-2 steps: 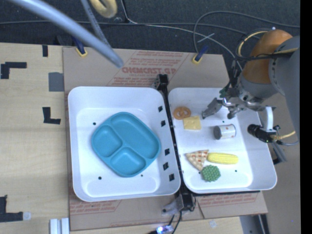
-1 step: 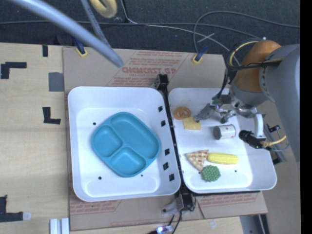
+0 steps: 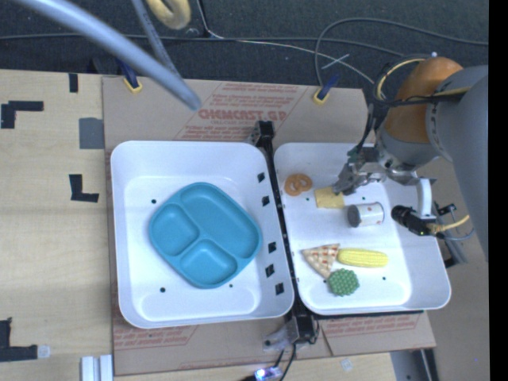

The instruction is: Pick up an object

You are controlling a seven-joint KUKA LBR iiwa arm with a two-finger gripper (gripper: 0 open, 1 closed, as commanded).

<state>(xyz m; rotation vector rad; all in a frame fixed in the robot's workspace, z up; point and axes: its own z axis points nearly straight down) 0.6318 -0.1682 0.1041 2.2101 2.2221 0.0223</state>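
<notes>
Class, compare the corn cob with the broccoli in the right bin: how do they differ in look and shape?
The corn is yellow; the broccoli is green. The corn is long and lies sideways; the broccoli is a round, bumpy clump. The corn reaches further right than the broccoli. Both lie close together in the right bin, beside the pizza slice.

The claw (image 3: 347, 182) sits low over the right bin (image 3: 429, 288), and its fingertips are too small and dark to separate, so their spread can't be read. The arm (image 3: 468, 125) runs off the right edge. The yellow block (image 3: 328, 198) is partly covered at its right end by the claw. A blurred grey bar (image 3: 95, 30) crosses the top left, cut by the frame.
</notes>
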